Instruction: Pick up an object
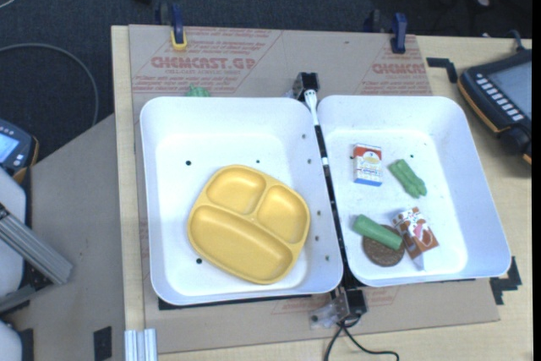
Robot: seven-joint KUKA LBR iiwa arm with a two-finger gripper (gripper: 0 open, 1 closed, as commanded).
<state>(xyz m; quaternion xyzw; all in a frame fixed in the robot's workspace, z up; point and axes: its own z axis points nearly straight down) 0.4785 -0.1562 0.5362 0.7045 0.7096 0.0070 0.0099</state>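
Note:
The right bin (448, 118) holds several small objects. A red, white and blue carton (368, 164) lies near its middle, with a light green piece (408, 177) just to its right. Toward the front, a dark green stick (377, 231) rests across a brown disc (384, 252). A red and white packet (416, 232) sits beside them on the right. In the left bin (169, 131) lies a yellow divided plate (248, 221) with three compartments.
The bins stand on a cardboard sheet (254, 55) held by two blue clamps (177, 23) at the back. A tablet-like device (505, 93) lies at the right edge. A black cable (316, 127) runs between the bins.

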